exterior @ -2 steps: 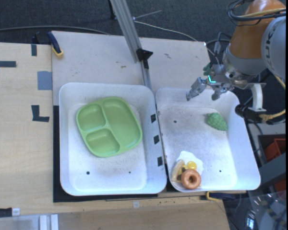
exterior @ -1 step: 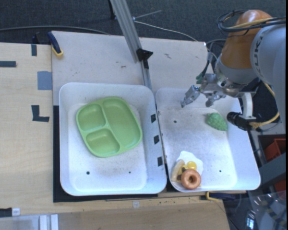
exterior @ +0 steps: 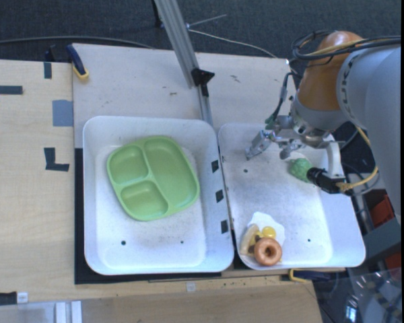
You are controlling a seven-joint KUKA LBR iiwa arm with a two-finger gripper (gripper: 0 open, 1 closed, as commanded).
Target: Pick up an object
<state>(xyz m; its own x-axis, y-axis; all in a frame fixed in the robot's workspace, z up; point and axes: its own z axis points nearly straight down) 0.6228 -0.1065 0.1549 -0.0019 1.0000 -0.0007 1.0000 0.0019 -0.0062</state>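
A: Nearest us, the donut (exterior: 267,252) lies by the fried-egg toy (exterior: 264,225) at the right bin's (exterior: 337,244) front edge.

B: We see the claw (exterior: 271,147) spread and empty at the back, a green object (exterior: 299,168) just beside it.

A: We should centre over it, then descend.

B: Its shape is hard to make out; the wrist partly covers it. A green tray (exterior: 153,177) fills the left bin (exterior: 97,241).

Here's the arm (exterior: 374,93): a fat, smooth grey casing, rounded like a pipe. Above the wrist sits a glossy orange band (exterior: 323,73), domed and catching the light. Black cables (exterior: 310,46) loop over the top of it, and thin wires run down the side. Below hangs the pincer (exterior: 269,145), small, metallic grey, with slim fingers. A black fitting (exterior: 321,178) with a yellowish cable sticks out beside it.
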